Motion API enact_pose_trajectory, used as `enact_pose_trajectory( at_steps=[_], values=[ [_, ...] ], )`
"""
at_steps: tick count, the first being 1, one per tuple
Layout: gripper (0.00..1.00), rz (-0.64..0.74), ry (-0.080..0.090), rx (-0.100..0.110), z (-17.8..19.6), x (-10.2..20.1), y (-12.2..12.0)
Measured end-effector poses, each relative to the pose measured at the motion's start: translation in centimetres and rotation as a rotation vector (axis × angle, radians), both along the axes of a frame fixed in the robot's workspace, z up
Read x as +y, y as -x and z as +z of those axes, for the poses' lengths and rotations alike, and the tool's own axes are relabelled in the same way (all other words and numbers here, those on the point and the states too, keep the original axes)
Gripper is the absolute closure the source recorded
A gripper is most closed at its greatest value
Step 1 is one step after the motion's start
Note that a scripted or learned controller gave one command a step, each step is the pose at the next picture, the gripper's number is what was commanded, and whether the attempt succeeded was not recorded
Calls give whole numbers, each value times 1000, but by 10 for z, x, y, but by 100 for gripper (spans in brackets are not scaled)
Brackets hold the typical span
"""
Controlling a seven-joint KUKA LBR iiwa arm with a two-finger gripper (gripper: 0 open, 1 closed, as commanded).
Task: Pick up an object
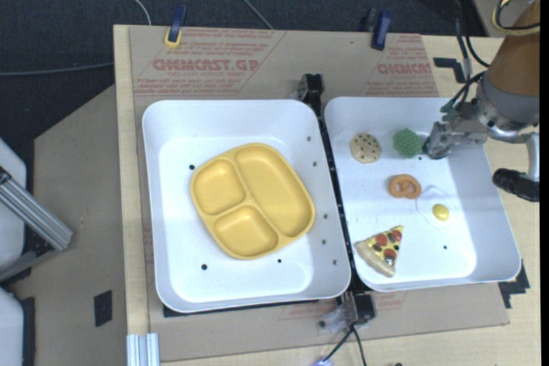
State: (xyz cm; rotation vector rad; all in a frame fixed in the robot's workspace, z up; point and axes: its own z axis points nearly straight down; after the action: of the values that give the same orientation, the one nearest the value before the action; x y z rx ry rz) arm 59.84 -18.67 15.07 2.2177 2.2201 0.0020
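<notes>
Camera view
Task's thing: a small green, bushy piece, the broccoli, lay in the right bin, at its far side.
Landmark: places below are given from the broccoli.
Gripper: hung just right of the broccoli, at its edge; whether it was released, clenched or grasping could not be told.
Arm: grey with an orange band, came in from the right, above the bin's far right corner.
Cookie: round, pale, dark-speckled, just left of the broccoli.
Pretzel: brown, near, on the near side of the broccoli.
Egg: white with a yellow yolk, beyond the pretzel, nearer the camera.
Pizza: a slice, farthest from the broccoli, by the bin's near wall.
Left bin: well left of the broccoli; it held a yellow tray with three compartments, lying at a slant.
</notes>
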Motion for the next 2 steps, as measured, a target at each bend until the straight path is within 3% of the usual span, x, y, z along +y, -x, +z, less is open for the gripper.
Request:
enact_pose_trajectory(
  at_steps=[2],
  values=[
    [100, 0, 1, -3, 97, 9, -5]
  ],
)
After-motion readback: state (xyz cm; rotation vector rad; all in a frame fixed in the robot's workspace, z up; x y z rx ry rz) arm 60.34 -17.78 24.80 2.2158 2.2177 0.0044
